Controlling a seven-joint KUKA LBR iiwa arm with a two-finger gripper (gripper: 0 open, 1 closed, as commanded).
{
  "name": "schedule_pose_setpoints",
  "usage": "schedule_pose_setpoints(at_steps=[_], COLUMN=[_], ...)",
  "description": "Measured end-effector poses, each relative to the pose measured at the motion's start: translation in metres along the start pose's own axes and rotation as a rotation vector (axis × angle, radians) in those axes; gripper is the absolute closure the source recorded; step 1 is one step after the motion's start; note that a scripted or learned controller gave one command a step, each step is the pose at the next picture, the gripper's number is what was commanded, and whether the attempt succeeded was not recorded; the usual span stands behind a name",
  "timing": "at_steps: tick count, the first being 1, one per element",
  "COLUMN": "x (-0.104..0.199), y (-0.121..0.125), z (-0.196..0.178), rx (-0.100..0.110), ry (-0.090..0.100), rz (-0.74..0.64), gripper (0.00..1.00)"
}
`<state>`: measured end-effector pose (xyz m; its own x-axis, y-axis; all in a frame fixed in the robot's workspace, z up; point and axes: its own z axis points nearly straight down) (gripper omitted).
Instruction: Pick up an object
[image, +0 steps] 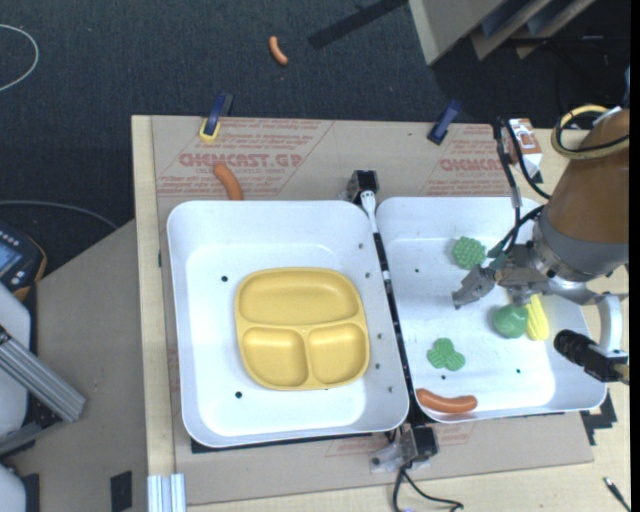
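Observation:
My gripper (505, 296) hangs over the right side of the right bin (420, 300), open with nothing between its fingers. Just below it lie a round green piece (509, 321) and a yellow corn cob (538, 318) side by side. A leafy green piece (467, 250) sits to the gripper's upper left. Another green piece (445, 354) lies lower in the bin. An orange sausage (447, 402) rests on the bin's front rim.
The left bin (200, 300) holds a yellow divided plate (245, 300). An orange sausage (229, 181) lies on the bench behind that bin. The arm's body (590, 210) covers the right bin's far right part. Clamps and cables edge the bench.

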<state>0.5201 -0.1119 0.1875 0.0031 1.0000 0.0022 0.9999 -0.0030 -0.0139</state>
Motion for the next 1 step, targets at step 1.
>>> schedule_pose_setpoints(at_steps=[1], x=[0.0001], y=[0.0031], z=[-0.0068], rx=[-0.014], ry=[-0.002], rz=[-0.003], gripper=[0.00])
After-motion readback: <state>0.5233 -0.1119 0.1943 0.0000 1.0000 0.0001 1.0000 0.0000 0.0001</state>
